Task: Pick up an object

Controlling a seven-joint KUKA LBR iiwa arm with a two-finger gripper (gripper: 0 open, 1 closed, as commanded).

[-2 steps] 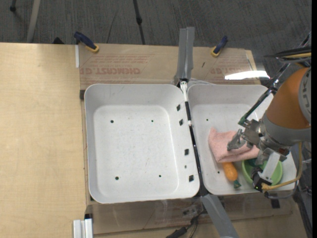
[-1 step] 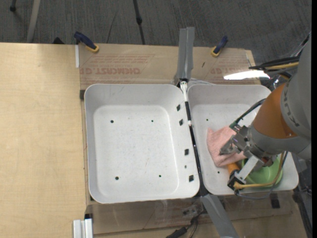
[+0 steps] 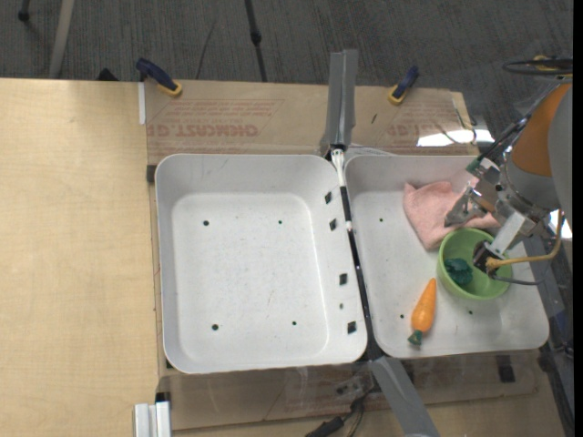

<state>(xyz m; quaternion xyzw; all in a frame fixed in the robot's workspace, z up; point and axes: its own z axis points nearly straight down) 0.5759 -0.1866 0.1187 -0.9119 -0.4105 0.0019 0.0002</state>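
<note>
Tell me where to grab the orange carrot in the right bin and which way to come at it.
I'd grip the carrot at its thick orange middle, coming straight down with the pincer closing across its short width. It lies flat and slanted; its far end sits close to the green bowl, so stay mid-body.

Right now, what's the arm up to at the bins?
The arm reaches in from the right, and its gripper is down over the right bin, at the edge of a pink cloth and next to a green bowl. I can't see anything held in it. A small teal thing sits in the bowl. An orange toy carrot lies apart from the gripper, nearer the front of the same bin. No pick is visibly done yet.
</note>
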